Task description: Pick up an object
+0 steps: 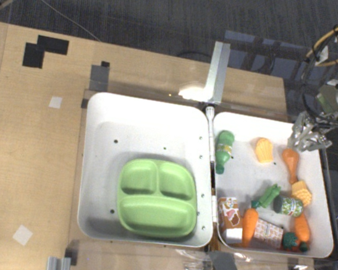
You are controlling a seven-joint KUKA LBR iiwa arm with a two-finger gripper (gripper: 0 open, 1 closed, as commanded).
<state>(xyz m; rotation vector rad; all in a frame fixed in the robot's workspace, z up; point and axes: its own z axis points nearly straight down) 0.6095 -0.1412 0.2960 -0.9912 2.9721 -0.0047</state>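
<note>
Right bin (328,203): near end packed, small carrot (249,222), carton (266,231), can (288,206) all touching. Farther up, long carrot (290,163) lies just below my gripper (306,137), at the far right corner. Nothing between the tips; can't tell their spread. Risk: the bin wall blocks one side and the carrot rolls off.

Even, bright light falling from above, a glare spot shining on the bench (190,93) behind the bins, soft shadow lying inside the left bin (101,153), picture slightly soft, top floor staying dim.
</note>
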